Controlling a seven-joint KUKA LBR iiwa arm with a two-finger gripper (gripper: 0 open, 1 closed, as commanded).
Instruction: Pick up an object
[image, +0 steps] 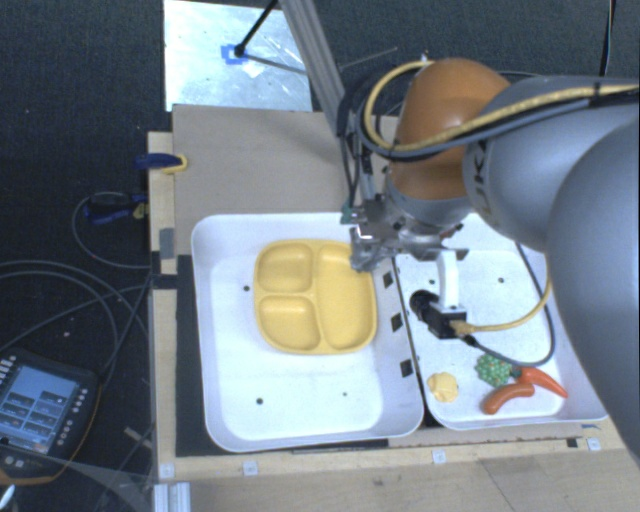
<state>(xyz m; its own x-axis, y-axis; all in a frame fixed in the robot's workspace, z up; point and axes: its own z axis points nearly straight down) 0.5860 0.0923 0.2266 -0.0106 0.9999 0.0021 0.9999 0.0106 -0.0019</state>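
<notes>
Left bin (300, 420) holds a yellow divided tray (313, 296), lying flat. The pincer (366, 252) sits at the tray's upper right corner; whether it is open or closed cannot be told. Right bin (500, 270) holds a small yellow piece (442, 386), a green item (491, 369) and an orange-red item (522, 390), grouped near its front edge.

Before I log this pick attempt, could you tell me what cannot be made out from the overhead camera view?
- Gripper: the wrist above hides its fingers, so open or shut cannot be told, nor whether it touches the yellow divided plate.
- Right bin: its far-right part is covered by the grey arm.
- Small yellow item, green item and orange items: too small and blurred to identify.
- Handheld screen: text illegible.
</notes>
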